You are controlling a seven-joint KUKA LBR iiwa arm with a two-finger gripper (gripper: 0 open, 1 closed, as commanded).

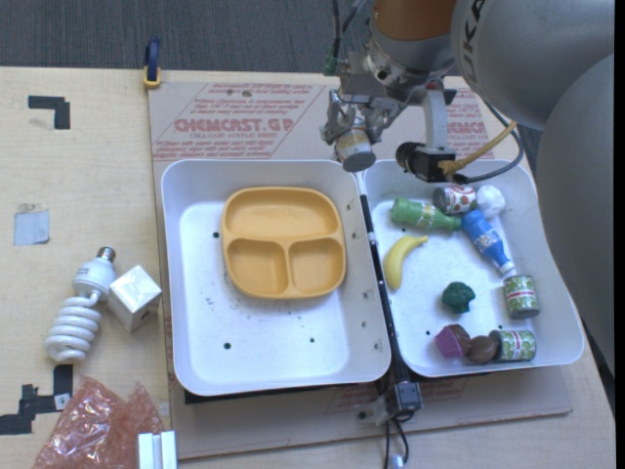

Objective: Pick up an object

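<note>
- Off the bins at far left, a spiral light bulb (76, 311) and a white cube (135, 296) lie on the bench, outside any likely reach. They pose no risk to the pick.
- The left bin (168, 225) bears a yellow divided tray (284, 240). The tray is wide and shallow, so a grasp attempted there would probably slide off its rim.
- The gripper (354, 145) hangs over the far end of the wall where the two bins meet. Whether it is open or closed cannot be told from this angle, and nothing is seen in its hold. A straight descent from here risks striking that shared wall rather than reaching any object.
- The likeliest targets lie in the right bin (430, 296). A banana (400, 258) sits just beside the dividing wall, and a green bottle (425, 214) lies near it. Both are rounded and could roll or squirt out under a closing grip.
- Further right, a blue bottle (485, 240) touches a small can (455, 199). Crowding there could lead to a grip on two items, or on neither.
- A green lump (457, 296) lies apart from the rest and looks the cleanest pick.
- A purple piece (451, 341) and a brown piece (480, 349) are packed against the near wall, leaving little room to close around either.
</note>
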